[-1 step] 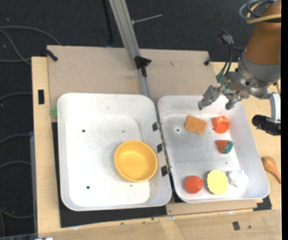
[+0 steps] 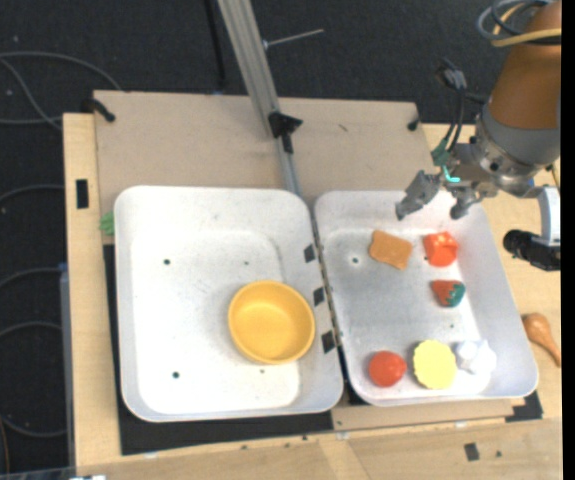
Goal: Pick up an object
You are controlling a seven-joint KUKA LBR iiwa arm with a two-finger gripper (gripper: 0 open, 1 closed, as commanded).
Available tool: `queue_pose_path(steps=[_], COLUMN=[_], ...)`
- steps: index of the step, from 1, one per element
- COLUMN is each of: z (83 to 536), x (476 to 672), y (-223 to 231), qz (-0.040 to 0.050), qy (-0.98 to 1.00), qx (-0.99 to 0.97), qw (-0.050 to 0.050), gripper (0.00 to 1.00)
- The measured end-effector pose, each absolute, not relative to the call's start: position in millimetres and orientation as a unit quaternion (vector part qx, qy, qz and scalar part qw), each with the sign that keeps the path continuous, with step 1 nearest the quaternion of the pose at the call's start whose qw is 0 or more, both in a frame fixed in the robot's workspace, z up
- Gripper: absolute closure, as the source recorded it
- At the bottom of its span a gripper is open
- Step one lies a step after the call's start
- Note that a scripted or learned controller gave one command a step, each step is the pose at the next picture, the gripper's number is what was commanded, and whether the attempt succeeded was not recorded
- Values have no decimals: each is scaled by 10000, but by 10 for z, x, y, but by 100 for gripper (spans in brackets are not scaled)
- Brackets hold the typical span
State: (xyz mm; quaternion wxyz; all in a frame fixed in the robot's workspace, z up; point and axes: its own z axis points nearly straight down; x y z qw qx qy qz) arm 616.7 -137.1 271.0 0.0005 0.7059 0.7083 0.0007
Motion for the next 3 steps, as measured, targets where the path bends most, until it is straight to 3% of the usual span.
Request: queue_pose_path(steps=[1, 3], z=[2145, 1095], x=[6065, 6091], y=[-1399, -1474], qz=[-27, -30], qy=[7067, 7065], qx=[7075, 7077], qw=[-8, -6], gripper=[0, 0])
